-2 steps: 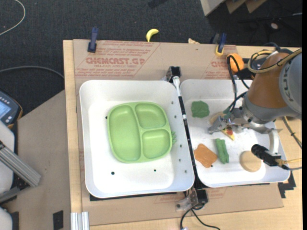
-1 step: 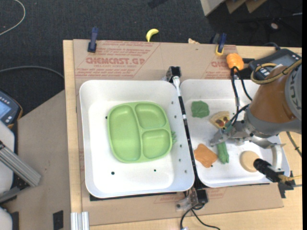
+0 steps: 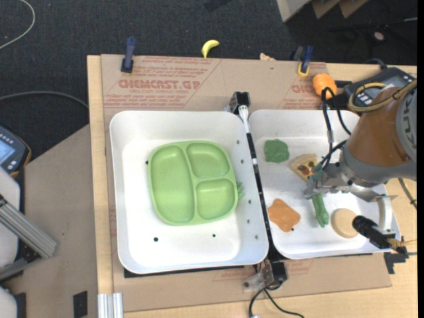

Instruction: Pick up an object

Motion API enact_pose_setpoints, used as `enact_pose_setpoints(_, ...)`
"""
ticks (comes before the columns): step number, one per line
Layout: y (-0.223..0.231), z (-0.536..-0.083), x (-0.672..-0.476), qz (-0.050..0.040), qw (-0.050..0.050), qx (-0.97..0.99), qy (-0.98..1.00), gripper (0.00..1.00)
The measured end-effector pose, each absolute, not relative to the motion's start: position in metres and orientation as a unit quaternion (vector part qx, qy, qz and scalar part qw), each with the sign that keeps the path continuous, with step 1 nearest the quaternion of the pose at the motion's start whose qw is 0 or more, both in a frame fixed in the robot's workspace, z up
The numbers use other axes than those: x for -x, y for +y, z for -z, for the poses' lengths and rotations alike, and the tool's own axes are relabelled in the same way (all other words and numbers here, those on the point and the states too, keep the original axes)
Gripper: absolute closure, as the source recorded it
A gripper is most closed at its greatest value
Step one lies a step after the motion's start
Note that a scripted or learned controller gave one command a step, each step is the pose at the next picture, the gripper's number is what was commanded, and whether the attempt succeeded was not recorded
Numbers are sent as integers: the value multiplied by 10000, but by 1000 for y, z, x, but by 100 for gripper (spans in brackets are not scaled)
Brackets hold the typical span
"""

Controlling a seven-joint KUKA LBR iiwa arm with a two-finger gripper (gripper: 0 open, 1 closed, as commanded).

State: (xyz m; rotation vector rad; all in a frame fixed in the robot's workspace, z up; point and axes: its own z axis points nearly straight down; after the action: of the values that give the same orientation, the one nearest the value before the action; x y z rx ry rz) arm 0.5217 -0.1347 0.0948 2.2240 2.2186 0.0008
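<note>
1. Tool (image 3: 317, 189) down in right white bin (image 3: 291, 121), over top end of long green plastic piece (image 3: 320, 211); likely lined up for a pinch.
2. Grip state: cannot tell, wrist hides it.
3. Orange flat piece (image 3: 283, 214) just beside, near bin's front edge; green divided plate (image 3: 193, 182) fills left bin (image 3: 126, 177).

A robotics lab: clamped cardboard-topped bench (image 3: 165, 85), two white bins (image 3: 126, 177), loose floor cables (image 3: 20, 12).
</note>
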Motion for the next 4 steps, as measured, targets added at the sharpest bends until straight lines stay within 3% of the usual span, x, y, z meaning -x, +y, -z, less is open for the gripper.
enact_pose_setpoints(1,-77,-190,-546,-28,32,-7050,7092,100)
enact_pose_setpoints(2,-12,-185,-515,6,-28,-7055,7087,100)
enact_pose_setpoints(3,20,-247,-528,-24,21,-7055,7087,100)
enact_pose_setpoints(4,78,-198,-491,20,-33,-7057,7085,100)
